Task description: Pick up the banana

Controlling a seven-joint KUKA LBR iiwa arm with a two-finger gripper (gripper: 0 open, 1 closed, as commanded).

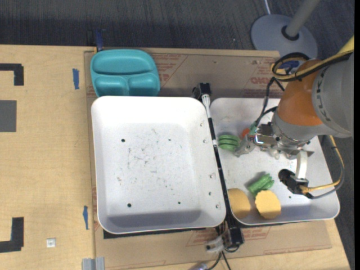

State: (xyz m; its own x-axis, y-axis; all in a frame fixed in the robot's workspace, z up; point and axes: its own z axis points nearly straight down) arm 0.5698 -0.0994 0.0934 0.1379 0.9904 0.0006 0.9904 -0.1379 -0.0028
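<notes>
The hand [248,145], open or shut nobody can tell, sits just beside the striped green toy [228,143], well apart from the two yellow lumps [268,205] near the front, so it may grab the wrong thing.

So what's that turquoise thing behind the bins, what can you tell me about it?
It is a turquoise divided tray, plastic by its look, with rounded corners: one long compartment along the back, two smaller ones in front. It lies flat on the cardboard sheet, right behind the left white bin, seemingly against its rim. I can make out nothing in its compartments.
</notes>
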